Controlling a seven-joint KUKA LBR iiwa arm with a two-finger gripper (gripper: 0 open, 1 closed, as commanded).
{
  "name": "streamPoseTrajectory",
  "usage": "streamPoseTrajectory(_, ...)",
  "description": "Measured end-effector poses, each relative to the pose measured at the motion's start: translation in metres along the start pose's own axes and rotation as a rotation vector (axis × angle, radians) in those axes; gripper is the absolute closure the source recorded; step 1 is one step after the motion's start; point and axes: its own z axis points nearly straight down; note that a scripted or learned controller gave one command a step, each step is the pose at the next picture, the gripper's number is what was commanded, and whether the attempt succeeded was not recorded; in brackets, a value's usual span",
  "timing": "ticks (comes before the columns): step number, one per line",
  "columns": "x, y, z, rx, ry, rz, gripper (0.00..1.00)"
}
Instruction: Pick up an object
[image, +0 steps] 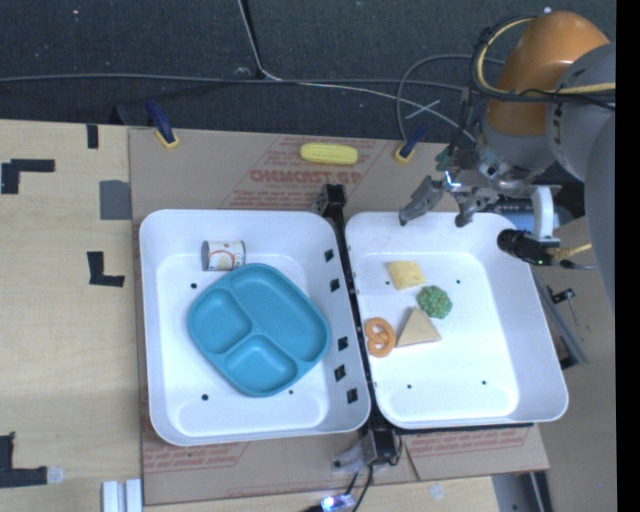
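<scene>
My gripper (438, 206) hangs open over the far rim of the right bin (520, 330), its two dark fingers spread apart with nothing between them. Below it in that bin lie a yellow square piece (405, 274), a green broccoli piece (434, 301), a tan wedge (419, 329) and a brown pretzel (379, 336). The left bin (165, 330) holds a blue divided plate (258, 327) and a small can (223, 255) lying on its side.
A yellow banana-shaped toy (328, 153) lies on the cardboard behind the bins. Clamps (163, 128) pin the cardboard's far edge. Black clips run along the divider (343, 300) between the bins. Cables hang behind the arm.
</scene>
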Motion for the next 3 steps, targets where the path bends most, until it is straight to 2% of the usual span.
streamPoseTrajectory(2, 0.013, -0.007, 0.099, 0.004, -0.001, 0.000, 0.00)
streamPoseTrajectory(3, 0.013, -0.007, 0.141, -0.003, -0.005, 0.000, 0.00)
